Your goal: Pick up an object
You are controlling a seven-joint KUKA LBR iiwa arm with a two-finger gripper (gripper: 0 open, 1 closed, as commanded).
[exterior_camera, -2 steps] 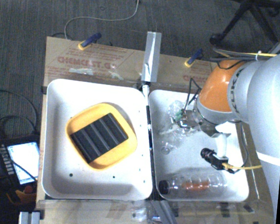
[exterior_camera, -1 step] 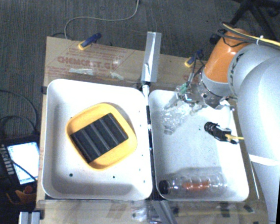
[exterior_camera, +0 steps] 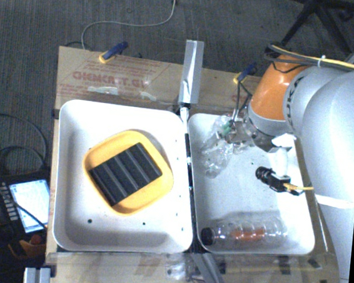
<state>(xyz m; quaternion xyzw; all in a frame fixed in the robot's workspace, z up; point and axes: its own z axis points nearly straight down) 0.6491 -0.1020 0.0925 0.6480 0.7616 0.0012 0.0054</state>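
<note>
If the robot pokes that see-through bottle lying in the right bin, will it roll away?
Probably. The clear bottle lies on its side along the right bin's near wall, so a sideways poke would likely roll it. It looks like thin plastic, so it is probably light and may dent when squeezed. Its smooth skin might slip.

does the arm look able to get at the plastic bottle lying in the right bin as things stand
Probably yes. The plastic bottle lies alone along the right bin's near edge, nothing atop it, and the claw hangs over that same bin's far end.
</note>
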